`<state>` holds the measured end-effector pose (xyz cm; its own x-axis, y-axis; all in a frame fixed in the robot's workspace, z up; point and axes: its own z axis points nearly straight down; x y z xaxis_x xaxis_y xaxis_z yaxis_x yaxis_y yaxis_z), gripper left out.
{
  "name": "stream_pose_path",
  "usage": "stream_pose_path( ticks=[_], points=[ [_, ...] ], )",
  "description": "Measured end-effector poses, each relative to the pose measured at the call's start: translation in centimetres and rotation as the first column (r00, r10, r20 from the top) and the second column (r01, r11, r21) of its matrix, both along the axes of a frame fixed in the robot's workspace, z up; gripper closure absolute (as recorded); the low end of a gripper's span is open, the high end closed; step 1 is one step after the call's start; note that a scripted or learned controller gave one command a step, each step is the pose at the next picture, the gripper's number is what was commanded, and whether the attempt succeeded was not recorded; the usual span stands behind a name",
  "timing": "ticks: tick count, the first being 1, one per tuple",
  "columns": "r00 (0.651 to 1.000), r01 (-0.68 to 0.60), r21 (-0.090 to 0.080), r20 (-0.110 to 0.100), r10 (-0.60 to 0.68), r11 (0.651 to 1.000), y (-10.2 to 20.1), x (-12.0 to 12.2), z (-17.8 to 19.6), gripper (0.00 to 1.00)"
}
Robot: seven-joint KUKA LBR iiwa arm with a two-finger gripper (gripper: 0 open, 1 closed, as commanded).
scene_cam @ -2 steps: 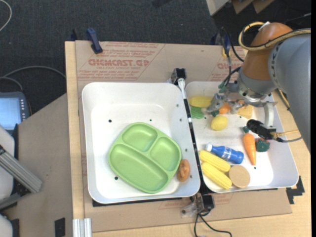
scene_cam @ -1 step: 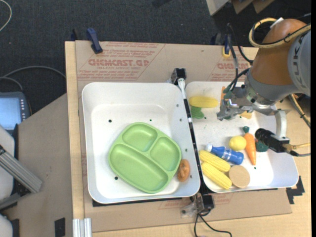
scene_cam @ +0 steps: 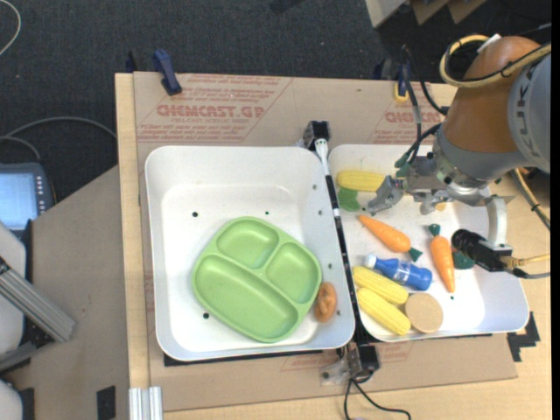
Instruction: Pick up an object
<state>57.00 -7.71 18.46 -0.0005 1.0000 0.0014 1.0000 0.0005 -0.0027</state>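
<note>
My gripper hangs over the back of the right bin, open, with nothing between its fingers. Its left finger is just right of a yellow corn cob and a small green piece. An orange carrot lies directly in front of the gripper. A second carrot lies further right. Nearer the front are a blue bottle, two more corn cobs and a round tan disc.
The left bin holds a green divided plate, with a brown potato-like piece against its right side. The two bins meet at a shared rim just left of the corn. The arm reaches in from the upper right.
</note>
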Motion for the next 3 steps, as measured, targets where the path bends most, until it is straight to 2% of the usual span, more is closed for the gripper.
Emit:
stream_pose_path(
  ticks=[1,2,3],
  points=[
    [1.0,0.003,0.002,-0.003,-0.003,1.0,-2.4,-0.1,-10.4,0.0],
    [1.0,0.002,-0.002,0.004,-0.002,1.0,-2.4,0.1,-9.0,1.0],
    [1.0,-0.004,0.002,0.005,0.004,1.0,3.1,-6.4,0.5,1.0]
  ],
)
